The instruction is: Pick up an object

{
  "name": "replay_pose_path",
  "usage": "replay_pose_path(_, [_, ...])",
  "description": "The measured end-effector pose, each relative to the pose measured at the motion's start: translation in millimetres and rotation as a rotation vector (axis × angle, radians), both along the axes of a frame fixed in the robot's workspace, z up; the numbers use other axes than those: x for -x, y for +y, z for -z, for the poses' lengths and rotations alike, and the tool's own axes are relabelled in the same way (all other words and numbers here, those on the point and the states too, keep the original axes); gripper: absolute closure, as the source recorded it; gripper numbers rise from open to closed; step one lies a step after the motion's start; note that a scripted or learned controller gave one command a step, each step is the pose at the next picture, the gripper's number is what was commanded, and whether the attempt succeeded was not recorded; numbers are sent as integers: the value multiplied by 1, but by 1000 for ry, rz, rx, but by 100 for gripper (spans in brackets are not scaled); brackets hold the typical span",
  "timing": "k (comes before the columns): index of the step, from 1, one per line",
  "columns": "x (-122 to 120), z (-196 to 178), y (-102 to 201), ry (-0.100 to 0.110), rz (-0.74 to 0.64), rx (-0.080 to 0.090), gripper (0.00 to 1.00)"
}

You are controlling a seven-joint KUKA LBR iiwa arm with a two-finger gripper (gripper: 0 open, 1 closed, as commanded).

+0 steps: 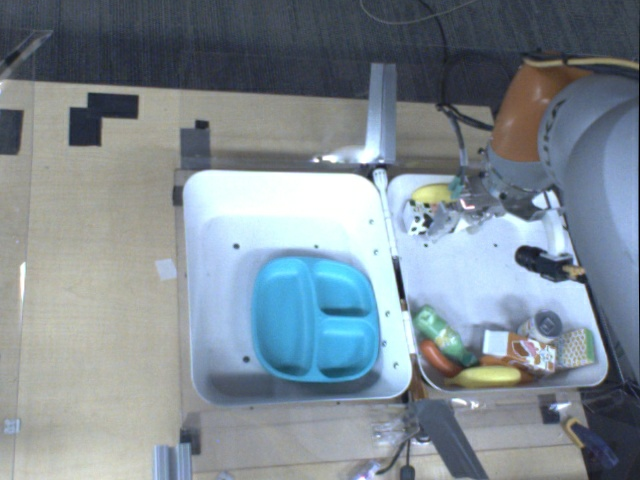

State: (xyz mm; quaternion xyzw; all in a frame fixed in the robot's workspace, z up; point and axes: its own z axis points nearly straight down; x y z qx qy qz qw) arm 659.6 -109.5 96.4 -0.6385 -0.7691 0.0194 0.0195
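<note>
My gripper (462,208) is low over the far left part of the right bin (500,273). Just left of it lie a yellow fruit-like piece (432,193) and a small black-and-white toy (420,224). I see nothing clearly held between the fingers. The grey arm with its orange band (515,118) reaches in from the right and hides the bin's far right corner.
Along the right bin's near edge lie a green bottle (440,328), a red piece (435,356), a yellow banana (490,375), a white box (495,341), a small carton (535,354), a grey can (547,323) and a greenish box (575,346). A blue divided plate (315,318) lies in the left bin (220,268).
</note>
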Motion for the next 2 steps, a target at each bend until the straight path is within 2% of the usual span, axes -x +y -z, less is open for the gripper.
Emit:
replay_pose_path(1, [18, -136, 36, -60, 198, 2, 100])
replay_pose_path(2, [75, -96, 71, -55, 347, 6, 100])
